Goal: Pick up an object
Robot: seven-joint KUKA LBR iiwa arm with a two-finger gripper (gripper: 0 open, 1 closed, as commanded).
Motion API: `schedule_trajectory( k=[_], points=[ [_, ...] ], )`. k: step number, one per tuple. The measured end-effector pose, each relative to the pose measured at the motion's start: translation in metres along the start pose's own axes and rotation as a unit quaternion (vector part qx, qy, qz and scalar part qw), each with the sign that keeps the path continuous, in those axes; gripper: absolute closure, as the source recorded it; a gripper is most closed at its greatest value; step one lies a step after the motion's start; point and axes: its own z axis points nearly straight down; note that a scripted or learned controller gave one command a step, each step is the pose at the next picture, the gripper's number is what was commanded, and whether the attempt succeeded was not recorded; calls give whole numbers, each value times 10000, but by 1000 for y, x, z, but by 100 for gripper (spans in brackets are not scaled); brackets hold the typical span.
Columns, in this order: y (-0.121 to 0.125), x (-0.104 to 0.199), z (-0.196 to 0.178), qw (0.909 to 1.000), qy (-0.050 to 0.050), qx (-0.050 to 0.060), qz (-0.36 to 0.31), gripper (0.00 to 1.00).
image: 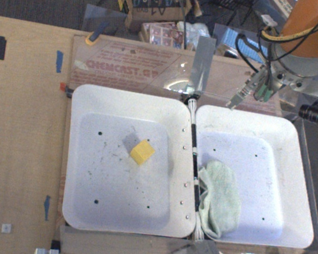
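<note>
A small yellow block (142,152) lies near the middle of the left bin (89,112). A crumpled pale green cloth (219,199) rests in the right bin (287,150), against its left wall near the front. My gripper (248,99) hangs raised over the far edge of the right bin, well apart from the cloth and the block. Its fingers (239,98) stand open with nothing between them.
The two bins meet at a central divider (192,164). A clear plastic sheet (138,72) lies behind the bins, with a cardboard box (155,0) and clutter beyond it. The wooden bench (15,130) stretches to the left.
</note>
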Motion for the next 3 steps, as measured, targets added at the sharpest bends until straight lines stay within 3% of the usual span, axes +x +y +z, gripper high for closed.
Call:
schedule_trajectory(
  k=[1,2,3],
  points=[
    [2,50,-1,9739,68,11,-2270,100],
    [8,74,60,9972,69,26,-749,100],
    [31,71,27,9883,49,38,1523,100]
  ],
)
